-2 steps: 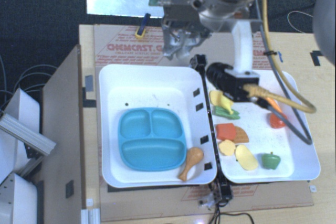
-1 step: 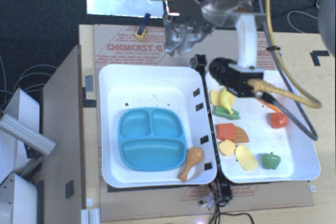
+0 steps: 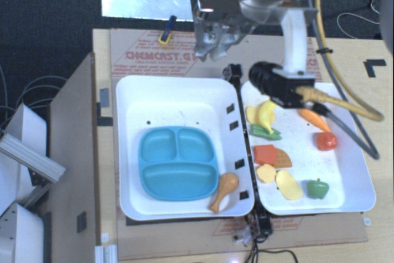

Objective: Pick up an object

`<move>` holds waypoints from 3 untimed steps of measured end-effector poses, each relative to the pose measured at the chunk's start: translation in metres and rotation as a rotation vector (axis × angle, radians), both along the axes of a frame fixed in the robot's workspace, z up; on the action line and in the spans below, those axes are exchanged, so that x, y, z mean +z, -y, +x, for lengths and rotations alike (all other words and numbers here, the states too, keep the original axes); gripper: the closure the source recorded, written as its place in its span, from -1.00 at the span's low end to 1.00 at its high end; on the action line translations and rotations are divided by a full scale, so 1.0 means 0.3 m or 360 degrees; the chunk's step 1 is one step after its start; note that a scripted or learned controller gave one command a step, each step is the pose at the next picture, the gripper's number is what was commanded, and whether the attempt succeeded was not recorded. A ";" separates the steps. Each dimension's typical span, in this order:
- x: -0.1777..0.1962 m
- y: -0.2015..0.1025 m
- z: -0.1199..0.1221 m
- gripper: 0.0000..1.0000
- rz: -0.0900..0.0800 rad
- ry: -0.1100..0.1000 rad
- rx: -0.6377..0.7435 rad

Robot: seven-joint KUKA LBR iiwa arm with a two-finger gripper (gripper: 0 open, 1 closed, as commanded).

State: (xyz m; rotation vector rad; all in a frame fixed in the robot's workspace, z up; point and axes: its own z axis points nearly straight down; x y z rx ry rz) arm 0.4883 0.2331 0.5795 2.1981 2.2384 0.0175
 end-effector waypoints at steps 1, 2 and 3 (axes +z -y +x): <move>0.037 0.001 0.001 1.00 0.0001 0.0003 0.0004; 0.036 0.001 0.001 -1.00 0.0001 0.0003 0.0007; 0.036 0.001 0.001 -1.00 0.0001 0.0003 0.0007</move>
